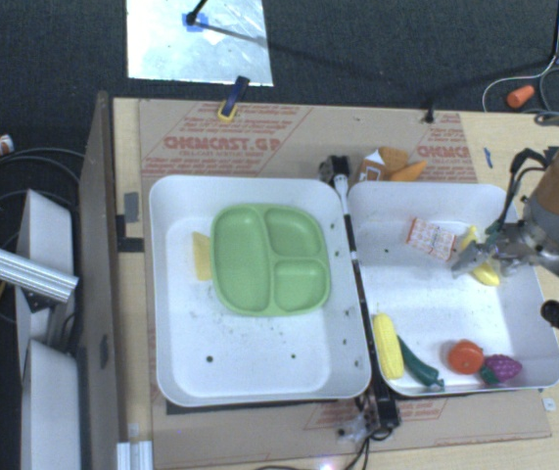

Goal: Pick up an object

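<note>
— two white bins sit side by side; what's in the left bin (176,360)?
— a green divided plate (269,260), with a yellow piece (202,256) tucked at its left edge.
— and the right bin (436,331)?
— a corn cob (388,345) beside a green vegetable (417,362) near the front, a tomato (465,356) and purple grapes (501,367) at the front right corner, and a red-and-white packet (433,237) toward the back.
— where's the gripper (483,255)?
— low over the right bin's right side, just above a small yellow object (486,275), right of the packet.
— is it gripping that?
— i can't tell how the gripper is set, nor whether it touches the yellow object.
</note>
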Robot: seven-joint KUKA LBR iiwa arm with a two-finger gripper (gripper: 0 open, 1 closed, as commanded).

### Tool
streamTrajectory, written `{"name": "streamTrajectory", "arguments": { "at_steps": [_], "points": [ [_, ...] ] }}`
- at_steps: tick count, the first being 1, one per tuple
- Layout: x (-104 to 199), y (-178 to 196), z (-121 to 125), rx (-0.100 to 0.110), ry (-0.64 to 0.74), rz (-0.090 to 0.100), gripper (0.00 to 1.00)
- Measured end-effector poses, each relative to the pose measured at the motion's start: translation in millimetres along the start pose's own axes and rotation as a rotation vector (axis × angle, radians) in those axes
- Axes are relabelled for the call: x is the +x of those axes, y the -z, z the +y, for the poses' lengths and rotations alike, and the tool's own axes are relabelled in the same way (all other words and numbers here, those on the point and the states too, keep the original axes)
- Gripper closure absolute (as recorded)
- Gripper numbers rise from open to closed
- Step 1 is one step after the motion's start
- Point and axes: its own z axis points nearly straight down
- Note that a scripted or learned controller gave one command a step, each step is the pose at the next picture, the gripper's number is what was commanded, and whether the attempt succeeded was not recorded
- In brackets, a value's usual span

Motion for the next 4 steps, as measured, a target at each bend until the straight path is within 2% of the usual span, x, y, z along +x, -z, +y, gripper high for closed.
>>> {"name": "streamTrajectory", "arguments": {
  "at_steps": [1, 2, 3, 4],
  "points": [
    [2.4, 13.5, 1.6, -0.005, 0.004, 0.0, 1.0],
    [2.5, 13.2, 1.5, -0.004, 0.004, 0.0, 0.0],
    [26.0, 78.6, 10.1, -0.007, 0.008, 0.0, 0.0],
    [-1.4, -23.8, 52.5, -0.003, 0.006, -0.001, 0.0]
  ]
}}
